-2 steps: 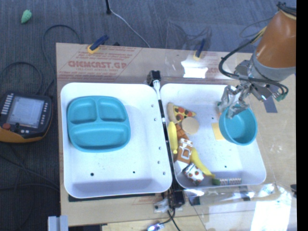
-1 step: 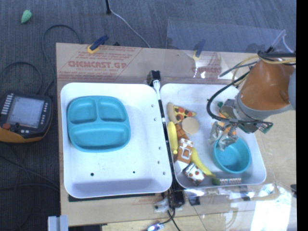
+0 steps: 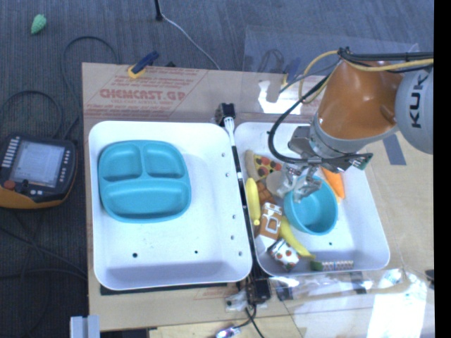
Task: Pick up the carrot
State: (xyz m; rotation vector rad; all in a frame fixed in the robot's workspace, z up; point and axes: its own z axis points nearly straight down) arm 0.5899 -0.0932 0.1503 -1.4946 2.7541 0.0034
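Carrot (image 3: 335, 183) sits in right bin (image 3: 373, 241), right-center of frame, just beside blue bowl (image 3: 313, 212). Gripper (image 3: 301, 184) hovers left of carrot, over bowl rim; finger state, can't tell.

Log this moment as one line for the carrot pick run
arm: over right bin | gripper: above blue bowl rim | carrot: in bin beside bowl, partly under wrist, not held | left bin: blue tray

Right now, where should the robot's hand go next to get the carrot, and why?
Probably a small shift toward the arm's side: the gripper sits over the blue bowl's edge, while the carrot lies beside it, partly under the wrist.
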